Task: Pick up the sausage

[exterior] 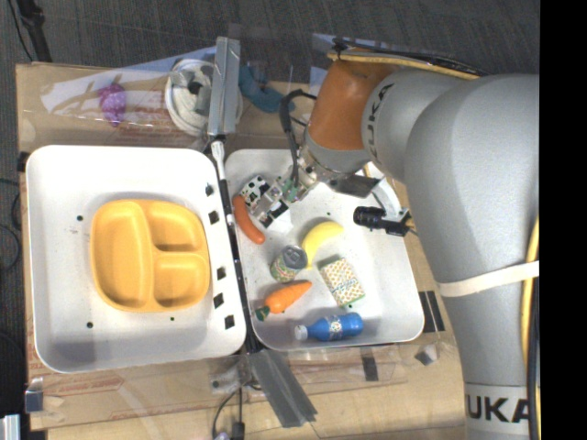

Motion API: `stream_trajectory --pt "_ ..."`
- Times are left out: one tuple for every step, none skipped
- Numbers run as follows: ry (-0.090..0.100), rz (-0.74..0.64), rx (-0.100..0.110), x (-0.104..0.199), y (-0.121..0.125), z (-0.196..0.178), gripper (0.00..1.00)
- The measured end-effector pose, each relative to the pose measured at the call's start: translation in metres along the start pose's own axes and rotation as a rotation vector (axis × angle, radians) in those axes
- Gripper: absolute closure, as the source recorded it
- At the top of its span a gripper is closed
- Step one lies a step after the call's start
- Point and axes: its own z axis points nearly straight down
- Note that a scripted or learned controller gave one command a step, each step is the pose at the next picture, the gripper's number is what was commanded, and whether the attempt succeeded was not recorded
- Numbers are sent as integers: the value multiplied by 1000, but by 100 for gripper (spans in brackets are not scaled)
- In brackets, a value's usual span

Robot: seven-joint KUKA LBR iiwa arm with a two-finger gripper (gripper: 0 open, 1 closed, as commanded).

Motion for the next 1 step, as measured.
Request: stream_trajectory --pt "-7 450 -19 12 -8 1 100"
